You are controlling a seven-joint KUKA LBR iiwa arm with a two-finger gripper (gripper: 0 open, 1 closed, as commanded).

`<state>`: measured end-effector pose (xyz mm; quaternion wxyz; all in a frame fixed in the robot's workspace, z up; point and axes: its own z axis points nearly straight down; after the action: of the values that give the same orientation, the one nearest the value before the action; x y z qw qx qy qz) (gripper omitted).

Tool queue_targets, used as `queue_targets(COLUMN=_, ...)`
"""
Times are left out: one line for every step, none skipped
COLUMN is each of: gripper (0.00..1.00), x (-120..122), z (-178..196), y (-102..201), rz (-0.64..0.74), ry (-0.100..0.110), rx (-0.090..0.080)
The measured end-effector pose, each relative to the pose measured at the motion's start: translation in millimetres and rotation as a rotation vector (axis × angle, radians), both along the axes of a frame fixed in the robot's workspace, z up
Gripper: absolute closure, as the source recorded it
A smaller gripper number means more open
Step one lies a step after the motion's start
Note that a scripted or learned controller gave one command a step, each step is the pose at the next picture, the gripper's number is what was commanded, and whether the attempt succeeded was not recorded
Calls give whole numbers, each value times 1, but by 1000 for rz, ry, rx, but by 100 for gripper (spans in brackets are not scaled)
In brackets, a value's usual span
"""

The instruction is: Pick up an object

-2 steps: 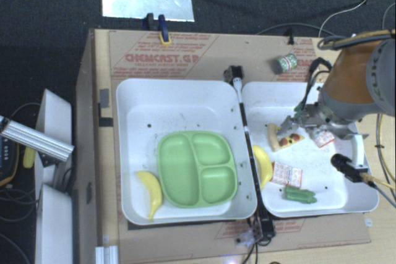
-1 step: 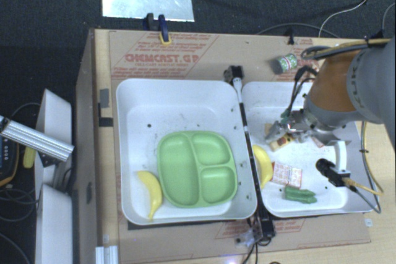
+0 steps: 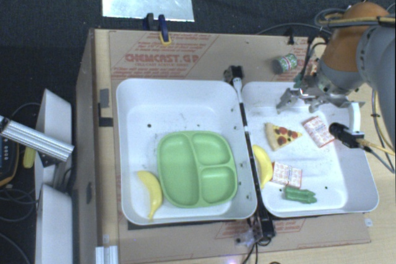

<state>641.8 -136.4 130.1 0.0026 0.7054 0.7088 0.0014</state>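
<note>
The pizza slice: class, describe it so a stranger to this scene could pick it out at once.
Start at the right-hand white bin. Near its middle lies the pizza slice, a yellow wedge. The red dots on top set it apart from the plain yellow banana by the bin's left wall.

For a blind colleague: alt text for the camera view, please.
The arm's claw hangs over the right bin, above a pizza slice, cards, a banana and a green toy. The left bin holds a green divided plate and another banana.
</note>
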Motion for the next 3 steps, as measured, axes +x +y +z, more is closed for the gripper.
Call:
queue_targets(gripper=0, x=-29, z=-40, y=10, rz=-4, ry=-7, rx=0)
queue_targets(gripper=0, x=-111, z=-41, y=-27, rz=-4, ry=-7, rx=-1)
queue_targets(gripper=0, x=-152, z=-35, y=-72, rz=-5, ry=0, rx=-2)
